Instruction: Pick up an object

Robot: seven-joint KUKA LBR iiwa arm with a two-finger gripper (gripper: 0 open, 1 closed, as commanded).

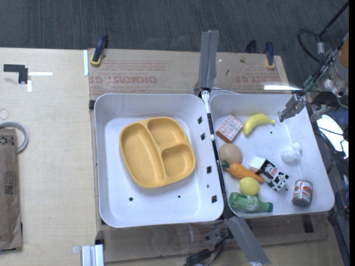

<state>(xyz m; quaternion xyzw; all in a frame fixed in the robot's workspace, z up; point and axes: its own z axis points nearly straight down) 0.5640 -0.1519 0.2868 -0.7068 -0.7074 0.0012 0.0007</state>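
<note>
My gripper (pixel 289 111) hangs over the far right corner of the right bin (pixel 317 148), just right of a yellow banana (pixel 258 122) and apart from it. Nothing shows in its grasp. Lying in the same bin are a red and white box (pixel 229 128), a brown rounded lump (pixel 230 152), a carrot (pixel 244 172), a lemon (pixel 249 186), a green bottle (pixel 253 204), a black and white cow-patterned carton (pixel 273 175), a white crumpled object (pixel 291 153) and a small can (pixel 302 193).
The left bin (pixel 108 165) holds a yellow divided plate (pixel 158 150). A grey divider bar (pixel 208 54) rises between the bins at the back. Cardboard (pixel 144 71) with blue clamps lies behind the bins. A brown paper bag (pixel 8 187) rests at far left.
</note>
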